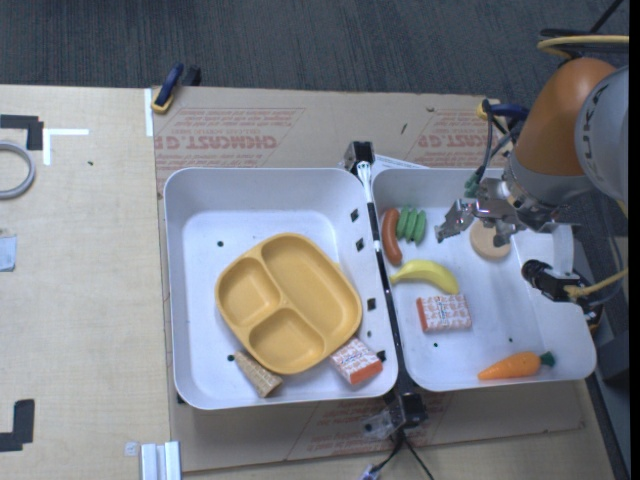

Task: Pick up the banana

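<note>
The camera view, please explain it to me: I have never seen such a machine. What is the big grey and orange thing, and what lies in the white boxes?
The grey and orange thing is a robot arm, reaching in from the right. The camera is fixed above the bench and looks down at a slant. The arm's gripper, a two-finger hand, hangs over the right bin, above and to the right of the banana, which lies free. That bin also has a hot dog, a green vegetable, a small red and white box, a carrot and a round tan object. The left bin holds a yellow divided plate, a cracker and another small box.
</note>
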`<state>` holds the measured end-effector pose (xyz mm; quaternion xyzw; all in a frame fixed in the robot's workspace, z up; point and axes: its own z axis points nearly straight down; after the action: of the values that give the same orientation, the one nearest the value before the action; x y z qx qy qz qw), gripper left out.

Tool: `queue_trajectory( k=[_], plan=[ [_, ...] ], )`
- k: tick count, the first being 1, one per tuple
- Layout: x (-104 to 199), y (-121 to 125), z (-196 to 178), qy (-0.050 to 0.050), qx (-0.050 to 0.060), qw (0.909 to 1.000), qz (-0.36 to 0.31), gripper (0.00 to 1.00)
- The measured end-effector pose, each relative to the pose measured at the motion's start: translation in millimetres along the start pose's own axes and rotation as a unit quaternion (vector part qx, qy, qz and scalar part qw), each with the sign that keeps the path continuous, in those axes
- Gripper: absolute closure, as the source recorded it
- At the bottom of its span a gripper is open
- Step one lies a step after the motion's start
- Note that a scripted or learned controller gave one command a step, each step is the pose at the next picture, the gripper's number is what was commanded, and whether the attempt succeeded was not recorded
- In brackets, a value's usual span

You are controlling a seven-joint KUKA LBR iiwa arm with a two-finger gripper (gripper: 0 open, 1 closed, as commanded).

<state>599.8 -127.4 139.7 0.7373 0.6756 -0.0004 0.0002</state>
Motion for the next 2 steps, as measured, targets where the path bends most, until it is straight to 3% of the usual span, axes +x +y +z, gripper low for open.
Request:
queue_trajectory(
  k=[1,2],
  plan=[
    [25.3,-55.8,42.0,0.001,-0.007,0.9970,0.077,0.00],
    [19.8,-57.8,47.3,0.001,0.000,0.9992,-0.041,0.00]
  ],
)
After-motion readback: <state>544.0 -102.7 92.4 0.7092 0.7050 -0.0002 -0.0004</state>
